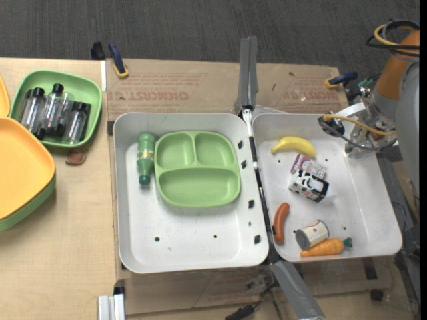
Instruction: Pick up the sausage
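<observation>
The sausage [281,221] is a short red-orange link lying almost upright on the floor of the right bin [373,205], close to its left wall and near the front. My gripper [357,144] hangs over the far right part of the same bin, wrapped in cables, well up and to the right of the sausage. Nothing touches the sausage.
Sharing the right bin are a banana [293,145], a black-and-white packet [308,182], a small can [312,234] and a carrot [323,247] just right of the sausage. The left bin [193,245] has a green divided plate [197,167] and a green bottle [145,157].
</observation>
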### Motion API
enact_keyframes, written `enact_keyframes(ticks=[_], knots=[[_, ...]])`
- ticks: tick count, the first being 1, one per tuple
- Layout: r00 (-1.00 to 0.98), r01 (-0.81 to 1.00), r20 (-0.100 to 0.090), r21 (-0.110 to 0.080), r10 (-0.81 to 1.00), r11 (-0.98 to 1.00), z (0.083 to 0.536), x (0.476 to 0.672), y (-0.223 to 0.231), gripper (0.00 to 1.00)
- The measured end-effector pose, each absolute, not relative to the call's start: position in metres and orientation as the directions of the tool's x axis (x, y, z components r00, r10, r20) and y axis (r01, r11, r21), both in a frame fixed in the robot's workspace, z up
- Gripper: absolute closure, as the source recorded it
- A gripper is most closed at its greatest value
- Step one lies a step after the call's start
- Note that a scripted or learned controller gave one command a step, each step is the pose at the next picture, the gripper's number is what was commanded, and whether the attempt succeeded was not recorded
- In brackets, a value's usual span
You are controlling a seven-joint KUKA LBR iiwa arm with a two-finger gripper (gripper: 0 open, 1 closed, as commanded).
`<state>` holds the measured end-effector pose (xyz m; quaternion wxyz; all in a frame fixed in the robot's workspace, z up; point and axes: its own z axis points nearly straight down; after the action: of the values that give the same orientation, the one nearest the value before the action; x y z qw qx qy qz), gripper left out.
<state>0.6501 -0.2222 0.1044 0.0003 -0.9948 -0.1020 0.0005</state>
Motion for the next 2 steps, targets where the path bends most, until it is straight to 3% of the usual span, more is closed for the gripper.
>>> enact_keyframes(ticks=[1,2], knots=[[0.937,0.349,-0.003,-0.003,0.349,-0.937,0.097,0.631,-0.222,1.0],[0.97,0.241,-0.003,-0.001,0.241,-0.97,0.111,0.644,-0.222,1.0]])
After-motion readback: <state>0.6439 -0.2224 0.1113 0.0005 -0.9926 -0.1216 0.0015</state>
